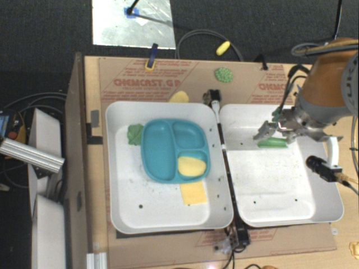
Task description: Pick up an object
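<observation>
1. Dark carpet surrounds a cardboard-covered bench [168, 80] printed with red lettering, and two shallow white bins sit side by side on it.
2. Toward the upper left of the frame a shiny metal sheet [133, 14] lies on the carpet with a small blue piece on it.
3. Along the left edge stand pale boxes and a silvery bar [31, 154], with dark cables looping behind.
4. On the cardboard above the bins I see a green knobbly ball [224, 74], a yellow capsule-shaped piece [223, 48] just off the bench edge, and a pale yellow shape [179, 97] tucked at the left bin's top rim.
5. The left bin [120, 206] holds a teal divided plate [171, 149] in its middle.
6. A yellow lemon-like lump [191, 165] rests in the plate's lower right compartment.
7. A flat yellow square [193, 193] lies just below the plate, and a green leafy piece [135, 133] touches the plate's left edge.
8. The right bin [280, 206] holds a green bean-like stick [272, 143] near its upper middle, lying roughly level.
9. The grey arm with its orange band enters at the upper right, and the gripper [271, 132] hangs directly over the stick.
10. Its fingers look spread apart, with the stick lying just beneath them, not gripped.
</observation>
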